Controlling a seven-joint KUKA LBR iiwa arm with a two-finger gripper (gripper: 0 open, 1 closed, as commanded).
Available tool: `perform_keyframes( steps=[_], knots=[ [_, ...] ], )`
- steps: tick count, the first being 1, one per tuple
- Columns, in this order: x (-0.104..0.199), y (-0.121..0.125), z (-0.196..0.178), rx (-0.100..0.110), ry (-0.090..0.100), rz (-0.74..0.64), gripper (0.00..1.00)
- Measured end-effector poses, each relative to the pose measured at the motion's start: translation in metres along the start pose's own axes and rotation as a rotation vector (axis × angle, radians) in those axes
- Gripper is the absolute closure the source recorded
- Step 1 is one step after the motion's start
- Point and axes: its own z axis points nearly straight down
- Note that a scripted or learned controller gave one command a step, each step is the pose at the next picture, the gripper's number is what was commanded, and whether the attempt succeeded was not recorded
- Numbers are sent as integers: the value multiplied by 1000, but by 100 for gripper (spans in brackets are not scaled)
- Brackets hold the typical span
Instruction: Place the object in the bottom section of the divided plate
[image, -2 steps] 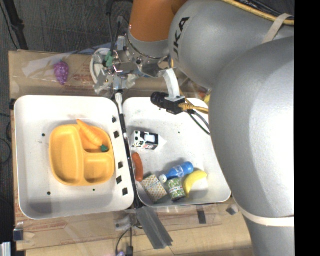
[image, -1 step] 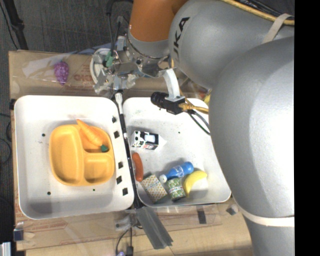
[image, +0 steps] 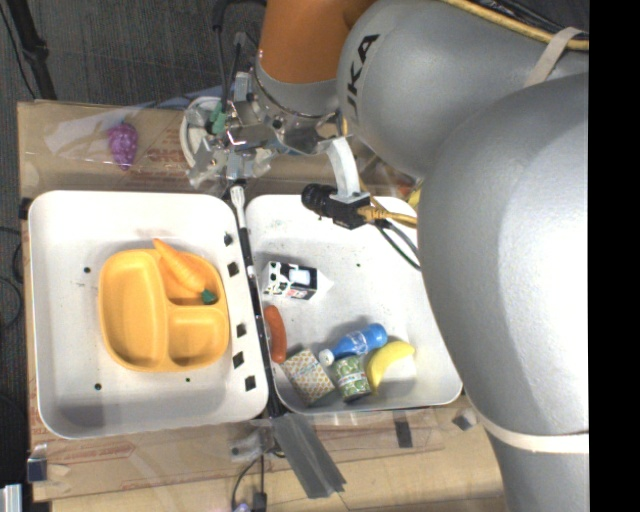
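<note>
Two bins: side by side on the bench, left bin (image: 60, 400) and right bin (image: 425, 330), both below the gripper in the view
Carrot: orange carrot (image: 180, 268) lying slanted in the upper right section of the plate, green end pointing down-right, well below and a bit left of the gripper
Plate: yellow divided plate (image: 135, 320) in the left bin, further down-left from the gripper
Gripper: the gripper (image: 232, 150) hangs over the back edge where the bins meet; honestly can't tell if it's spread or closed, too cluttered up there
Box: small black and white box (image: 290, 281) in the right bin, below the gripper
Sausage: red sausage (image: 275, 335) along the right bin's left wall
Far corner pile: blue bottle (image: 360, 341), green can (image: 351, 378), banana (image: 388, 360), patterned block (image: 308, 377), all bunched down-right
Purple thing: small purple object (image: 123, 142) on the bench, off to the gripper's left
</note>
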Motion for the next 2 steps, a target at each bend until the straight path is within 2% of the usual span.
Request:
perform_keyframes(
  steps=[2],
  knots=[
    [0,0,0,0,0,0,0]
  ],
)
